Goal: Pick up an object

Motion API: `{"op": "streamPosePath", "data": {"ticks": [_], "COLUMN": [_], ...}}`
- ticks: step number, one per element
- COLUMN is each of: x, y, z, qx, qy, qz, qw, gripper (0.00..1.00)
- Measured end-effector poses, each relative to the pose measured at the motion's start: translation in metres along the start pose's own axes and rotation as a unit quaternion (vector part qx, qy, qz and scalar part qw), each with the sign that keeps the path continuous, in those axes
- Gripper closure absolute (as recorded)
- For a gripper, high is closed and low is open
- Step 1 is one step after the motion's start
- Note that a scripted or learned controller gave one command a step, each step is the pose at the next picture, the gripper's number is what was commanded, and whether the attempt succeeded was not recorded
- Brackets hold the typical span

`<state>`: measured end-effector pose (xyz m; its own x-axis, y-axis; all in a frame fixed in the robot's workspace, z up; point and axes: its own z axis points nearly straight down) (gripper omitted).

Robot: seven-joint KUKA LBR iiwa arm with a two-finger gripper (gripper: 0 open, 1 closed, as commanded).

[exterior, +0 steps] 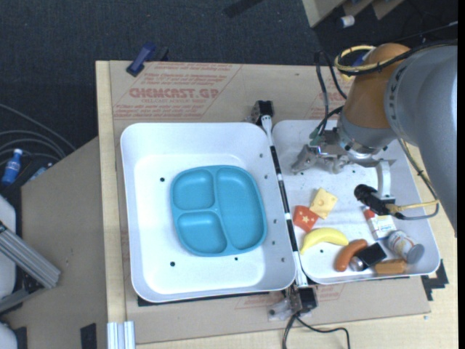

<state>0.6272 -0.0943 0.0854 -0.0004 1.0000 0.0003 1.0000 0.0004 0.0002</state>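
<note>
In the right bin I see a yellow cheese wedge (324,202) lying flat, a red piece (302,217) just left of it, a yellow banana (324,238) nearer, and an orange sausage (351,253) beside the banana.

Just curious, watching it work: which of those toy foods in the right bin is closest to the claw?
The yellow cheese wedge, just below the claw. The banana and sausage lie farther down.

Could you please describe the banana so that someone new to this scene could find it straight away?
Look in the right-hand white bin, toward its near left corner, beside the divider. The banana lies there, below the yellow cheese wedge. It is the only curved, plain yellow piece.
</note>
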Motion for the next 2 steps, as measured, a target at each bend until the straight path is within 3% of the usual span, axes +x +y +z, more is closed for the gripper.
{"op": "streamPosePath", "data": {"ticks": [1, 2], "x": [0.003, 0.003], "y": [0.031, 0.032], "z": [0.001, -0.01], "qx": [0.0, -0.001], "qy": [0.0, -0.001], "qz": [0.0, 0.0], "qw": [1.0, 1.0], "gripper": [0.0, 1.0]}}
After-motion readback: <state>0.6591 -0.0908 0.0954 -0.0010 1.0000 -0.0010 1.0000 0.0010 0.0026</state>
